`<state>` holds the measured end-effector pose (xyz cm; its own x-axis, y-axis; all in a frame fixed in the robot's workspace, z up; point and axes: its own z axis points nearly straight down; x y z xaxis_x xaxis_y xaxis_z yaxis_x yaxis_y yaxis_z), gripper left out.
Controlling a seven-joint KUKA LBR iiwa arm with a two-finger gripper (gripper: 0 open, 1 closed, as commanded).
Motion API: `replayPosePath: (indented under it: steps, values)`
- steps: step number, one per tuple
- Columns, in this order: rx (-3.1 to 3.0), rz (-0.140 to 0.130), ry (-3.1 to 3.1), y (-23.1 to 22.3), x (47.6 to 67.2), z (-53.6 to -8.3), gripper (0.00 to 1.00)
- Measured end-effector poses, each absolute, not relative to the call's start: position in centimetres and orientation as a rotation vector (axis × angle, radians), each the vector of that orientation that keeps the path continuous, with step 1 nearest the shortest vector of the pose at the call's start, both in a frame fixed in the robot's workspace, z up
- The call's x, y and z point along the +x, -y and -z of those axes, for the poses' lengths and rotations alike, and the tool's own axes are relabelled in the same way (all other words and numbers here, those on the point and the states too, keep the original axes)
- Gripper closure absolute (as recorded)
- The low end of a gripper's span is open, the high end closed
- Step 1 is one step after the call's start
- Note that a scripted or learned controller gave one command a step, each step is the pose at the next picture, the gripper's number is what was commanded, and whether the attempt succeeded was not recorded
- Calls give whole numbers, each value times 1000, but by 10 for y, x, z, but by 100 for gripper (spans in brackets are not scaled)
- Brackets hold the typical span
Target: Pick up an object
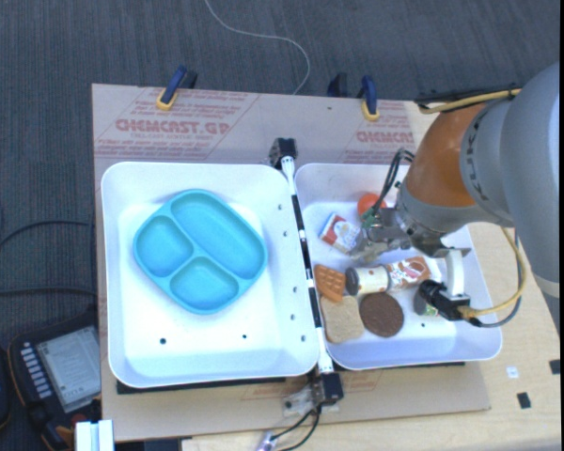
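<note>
Bench: two bins (122, 252), one blue tray (199, 249).

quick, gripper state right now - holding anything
Gripper: cannot be told; it sits low in the right bin among the small objects, with nothing visibly lifted.

You have two shallow white bins (122, 252), one blue three-compartment plastic plate (199, 249), one round brown cookie (383, 315), one orange waffle piece (329, 282), and two blue clamps (174, 85).
</note>
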<state>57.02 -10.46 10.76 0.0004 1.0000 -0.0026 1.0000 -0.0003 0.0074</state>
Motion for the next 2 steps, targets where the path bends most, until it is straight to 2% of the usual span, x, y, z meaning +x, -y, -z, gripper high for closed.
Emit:
replayPosePath:
  steps: [1, 2]
  values:
    - [2217, -5, -2216, 104, 570, -107, 0]
    - [2217, -6, -2217, 104, 570, -117, 100]
